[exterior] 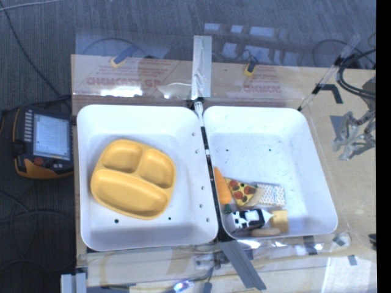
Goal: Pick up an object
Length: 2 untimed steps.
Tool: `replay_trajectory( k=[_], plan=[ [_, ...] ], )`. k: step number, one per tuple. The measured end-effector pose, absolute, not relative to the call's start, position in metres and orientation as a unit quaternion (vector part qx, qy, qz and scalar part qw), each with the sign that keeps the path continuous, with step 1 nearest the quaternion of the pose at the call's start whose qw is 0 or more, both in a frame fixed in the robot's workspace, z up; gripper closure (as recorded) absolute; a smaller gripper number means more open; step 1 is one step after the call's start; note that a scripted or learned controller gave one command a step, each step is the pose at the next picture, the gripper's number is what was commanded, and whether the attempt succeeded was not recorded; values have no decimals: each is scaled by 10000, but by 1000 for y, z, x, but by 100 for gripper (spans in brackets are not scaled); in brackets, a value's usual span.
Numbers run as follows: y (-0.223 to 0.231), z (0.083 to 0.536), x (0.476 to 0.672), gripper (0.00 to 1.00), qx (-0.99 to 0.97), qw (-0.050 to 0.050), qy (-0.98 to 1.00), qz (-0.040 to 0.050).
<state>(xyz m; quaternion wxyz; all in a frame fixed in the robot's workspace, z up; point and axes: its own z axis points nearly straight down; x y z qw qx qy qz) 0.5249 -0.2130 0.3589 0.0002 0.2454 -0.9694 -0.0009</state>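
While two white bins sat side by side on the counter, a yellow plate (pixel 133 177) lay in the left bin (pixel 98 118). Small toys huddled in the right bin's (pixel 293 124) near left corner. The carrot (pixel 222 185) lay lengthwise along the left wall, tip pointing away, green end nearest. The claw (pixel 352 136) hung off to the right of that bin, and I could not tell if it was clenched.
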Motion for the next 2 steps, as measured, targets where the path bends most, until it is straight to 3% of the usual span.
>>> replay_trajectory(
  k=[2],
  plan=[
    [-223,432,510,100,6315,-25,-7753,-16]
  ],
)
